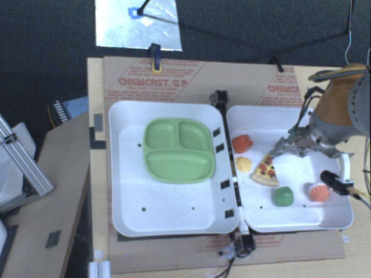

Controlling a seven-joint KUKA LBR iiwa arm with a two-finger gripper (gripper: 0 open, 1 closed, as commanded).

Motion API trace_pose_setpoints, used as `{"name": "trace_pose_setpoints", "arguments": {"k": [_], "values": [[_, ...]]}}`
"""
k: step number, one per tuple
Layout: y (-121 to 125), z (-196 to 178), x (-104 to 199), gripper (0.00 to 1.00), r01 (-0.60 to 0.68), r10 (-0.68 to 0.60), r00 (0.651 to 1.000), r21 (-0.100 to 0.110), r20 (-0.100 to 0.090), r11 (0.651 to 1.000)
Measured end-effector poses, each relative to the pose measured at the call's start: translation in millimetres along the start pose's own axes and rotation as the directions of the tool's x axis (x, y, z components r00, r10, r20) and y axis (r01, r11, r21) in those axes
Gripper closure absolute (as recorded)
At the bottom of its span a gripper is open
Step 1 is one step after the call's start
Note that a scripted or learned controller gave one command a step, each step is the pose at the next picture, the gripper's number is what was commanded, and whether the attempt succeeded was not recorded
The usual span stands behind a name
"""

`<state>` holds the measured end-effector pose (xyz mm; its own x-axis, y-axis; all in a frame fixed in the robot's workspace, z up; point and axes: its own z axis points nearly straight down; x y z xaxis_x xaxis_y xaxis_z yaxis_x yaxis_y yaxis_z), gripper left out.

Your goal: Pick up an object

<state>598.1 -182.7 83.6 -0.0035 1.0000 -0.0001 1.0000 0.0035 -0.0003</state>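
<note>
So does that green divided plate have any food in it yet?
No, it has none. The green plate sits in the left bin with all three compartments bare; the toy foods lie in the right bin.

Divided plate [177, 150] in left bin [124, 172]

A: What's cut off or hidden?
B: The arm [348, 100] runs out past the right edge, behind the claw [298, 145].
A: And the claw's tips?
B: Too small and tangled to read. The right bin's [330, 222] far wall beneath the claw is covered.
</note>
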Motion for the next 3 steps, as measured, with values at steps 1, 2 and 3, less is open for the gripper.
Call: {"name": "trace_pose_setpoints", "arguments": {"k": [1, 2, 3], "values": [[2, -13, 0, 1.0, 0.002, -0.002, 1.0, -0.005, 0.002, 1.0], [4, -78, -3, 1.0, 0.001, -0.001, 1.0, -0.009, 0.002, 1.0], [10, -122, -4, 1.0, 0.002, -0.002, 1.0, -0.008, 0.002, 1.0]]}}
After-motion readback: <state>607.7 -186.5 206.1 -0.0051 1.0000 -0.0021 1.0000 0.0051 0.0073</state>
